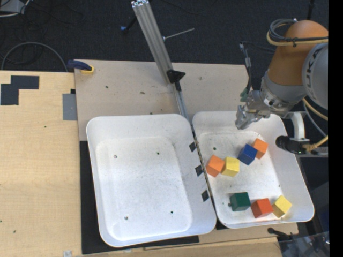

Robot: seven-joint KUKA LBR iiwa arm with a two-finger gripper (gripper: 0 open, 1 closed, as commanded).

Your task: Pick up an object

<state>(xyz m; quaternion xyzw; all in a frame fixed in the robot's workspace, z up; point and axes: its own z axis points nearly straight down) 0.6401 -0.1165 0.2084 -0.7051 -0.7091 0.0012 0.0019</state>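
Observation:
Several coloured cubes lie in the right bin (300, 186). A blue cube (247, 154) touches an orange cube (260, 148) near the bin's middle right. Further left sit an orange cube (215, 165) and a yellow cube (231, 166), side by side. Near the front edge are a green cube (239, 201), a red cube (261, 207) and a yellow cube (282, 205). My gripper (244, 120) hangs over the back of the right bin, above and behind the blue cube. Nothing shows between its fingers.
The left bin (102, 143) lies beside the right one, split by a divider with black clips (199, 170). A slanted aluminium bar (158, 47) rises behind the bins. The grey arm with its orange band (300, 42) enters from the right.

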